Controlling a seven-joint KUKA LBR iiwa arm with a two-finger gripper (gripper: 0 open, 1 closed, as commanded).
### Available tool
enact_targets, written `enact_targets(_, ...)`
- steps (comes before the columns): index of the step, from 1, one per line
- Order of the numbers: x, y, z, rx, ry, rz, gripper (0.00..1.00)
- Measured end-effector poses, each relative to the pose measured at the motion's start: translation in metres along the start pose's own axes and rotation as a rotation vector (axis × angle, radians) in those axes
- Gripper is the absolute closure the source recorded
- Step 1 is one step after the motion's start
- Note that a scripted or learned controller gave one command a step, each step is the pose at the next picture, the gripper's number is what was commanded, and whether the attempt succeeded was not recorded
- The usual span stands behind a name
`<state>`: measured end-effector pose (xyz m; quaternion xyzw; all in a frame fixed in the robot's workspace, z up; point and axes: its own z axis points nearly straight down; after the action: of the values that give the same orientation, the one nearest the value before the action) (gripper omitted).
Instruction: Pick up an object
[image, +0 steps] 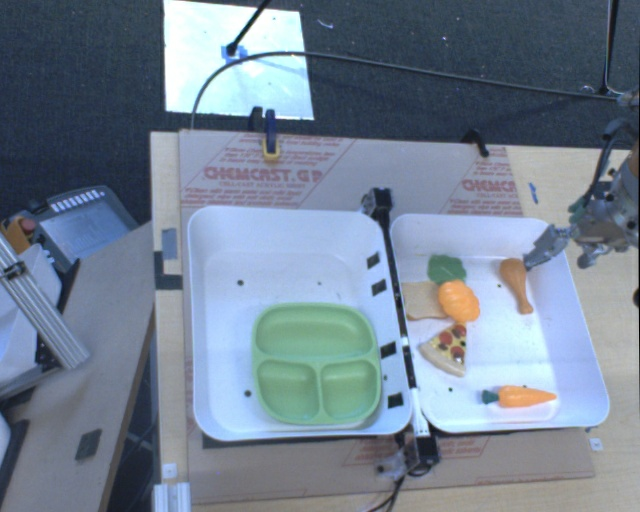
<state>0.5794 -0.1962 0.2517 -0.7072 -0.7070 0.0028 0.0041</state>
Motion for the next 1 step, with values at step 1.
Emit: enact_targets(1,0.0008,0.0023,-0.0068,-0.011,-0.003,-0.004,0.0)
